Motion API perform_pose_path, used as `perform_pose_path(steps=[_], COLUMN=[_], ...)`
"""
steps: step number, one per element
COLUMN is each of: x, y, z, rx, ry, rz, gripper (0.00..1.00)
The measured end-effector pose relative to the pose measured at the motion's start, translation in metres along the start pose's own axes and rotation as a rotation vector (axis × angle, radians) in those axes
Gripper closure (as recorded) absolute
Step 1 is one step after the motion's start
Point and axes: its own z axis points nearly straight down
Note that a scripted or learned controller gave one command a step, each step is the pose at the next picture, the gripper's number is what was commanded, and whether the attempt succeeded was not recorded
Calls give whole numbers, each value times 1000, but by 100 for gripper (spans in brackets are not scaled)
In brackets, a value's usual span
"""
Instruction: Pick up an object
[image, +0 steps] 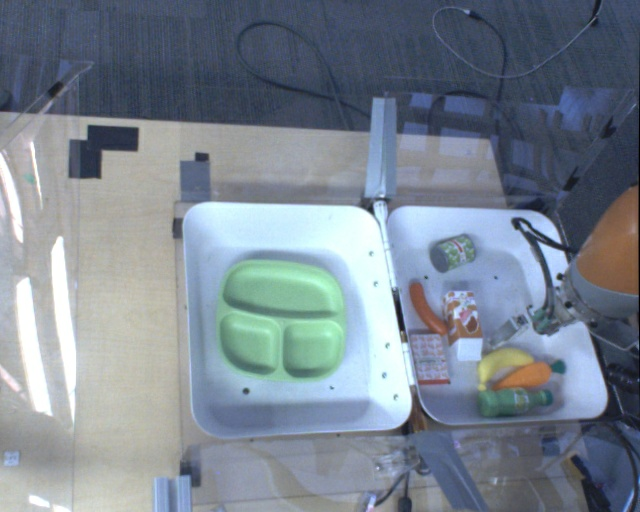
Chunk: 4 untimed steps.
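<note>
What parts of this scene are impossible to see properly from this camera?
- Gripper: too small and blurred in the camera view to tell how its fingers are set.
- Arm: cut off by the picture's right edge.
- Can, small carton and flat packet: labels too small to read.
- Banana: partly covered by the carrot.

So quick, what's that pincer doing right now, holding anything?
Pincer: over the right white bin; its state cannot be told.
</note>
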Motion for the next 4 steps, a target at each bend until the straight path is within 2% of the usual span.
perform_pose_path(steps=[1,2,3,4], x=[2,58,58,58], y=[79,107,110,110], z=[2,2,-11,-11], rx=[3,3,-3,-3], ry=[4,5,4,3], rz=[325,411,403,402], gripper=[0,0,100,0])
